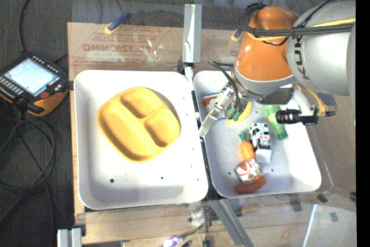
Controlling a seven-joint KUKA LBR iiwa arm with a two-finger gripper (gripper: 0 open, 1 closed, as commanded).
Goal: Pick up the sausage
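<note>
The sausage, reddish brown and short, lies at the near edge of the right bin, just below a red and white can. My gripper hangs low over the left side of that bin, close to the wall between the two bins, slanting down and to the left. It is well away from the sausage, up and to the left of it. The orange wrist band covers the bin's far part.
The right bin also holds an orange carrot, a black and white carton, a green item, a yellow piece and a red item. A yellow divided plate lies in the left bin.
</note>
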